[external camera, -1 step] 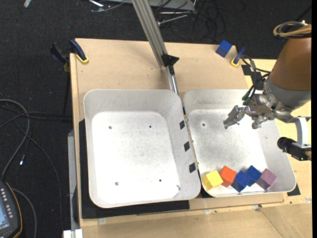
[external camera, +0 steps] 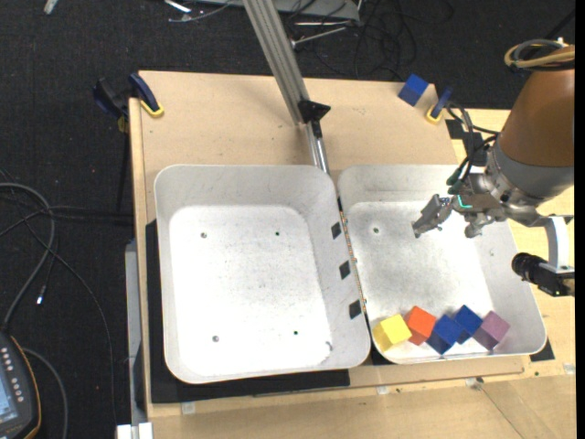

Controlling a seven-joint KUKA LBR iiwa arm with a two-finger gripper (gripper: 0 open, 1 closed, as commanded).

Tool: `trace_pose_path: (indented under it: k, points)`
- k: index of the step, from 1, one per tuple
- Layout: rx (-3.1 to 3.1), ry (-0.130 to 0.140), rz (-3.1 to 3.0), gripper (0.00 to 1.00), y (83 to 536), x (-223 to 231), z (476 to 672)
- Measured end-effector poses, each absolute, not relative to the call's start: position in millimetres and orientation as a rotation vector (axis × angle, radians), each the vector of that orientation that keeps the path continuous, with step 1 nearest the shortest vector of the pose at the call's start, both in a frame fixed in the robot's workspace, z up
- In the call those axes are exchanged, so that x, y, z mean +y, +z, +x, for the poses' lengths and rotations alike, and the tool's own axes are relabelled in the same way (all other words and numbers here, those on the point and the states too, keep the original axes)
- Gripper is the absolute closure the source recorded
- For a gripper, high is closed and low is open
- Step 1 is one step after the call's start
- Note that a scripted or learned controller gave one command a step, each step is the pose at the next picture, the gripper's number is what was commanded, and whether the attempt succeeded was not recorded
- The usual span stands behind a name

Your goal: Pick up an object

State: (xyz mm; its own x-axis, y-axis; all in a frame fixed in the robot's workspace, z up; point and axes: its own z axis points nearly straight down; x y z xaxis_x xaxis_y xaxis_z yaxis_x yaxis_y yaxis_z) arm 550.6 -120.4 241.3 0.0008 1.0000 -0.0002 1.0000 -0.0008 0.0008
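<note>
The end effector [external camera: 450,219] hangs over the upper part of the right bin [external camera: 402,183], its two fingers spread apart with nothing between them and touching no block. The blocks lie well below it in a row along the bin's near wall: yellow block [external camera: 393,331], orange block [external camera: 420,323], blue blocks [external camera: 454,326] and purple block [external camera: 492,328], touching or just beside one another. The left bin [external camera: 183,190] sits alongside on the tan surface [external camera: 228,122], where another blue block [external camera: 414,89] rests near the far edge. Cables [external camera: 37,245] trail over the dark floor.
</note>
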Motion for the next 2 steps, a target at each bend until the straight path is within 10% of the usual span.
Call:
trace_pose_path:
  k: [2]
  points:
    - [2.235,-0.002,2.216,0.0,192,-55,549.5]
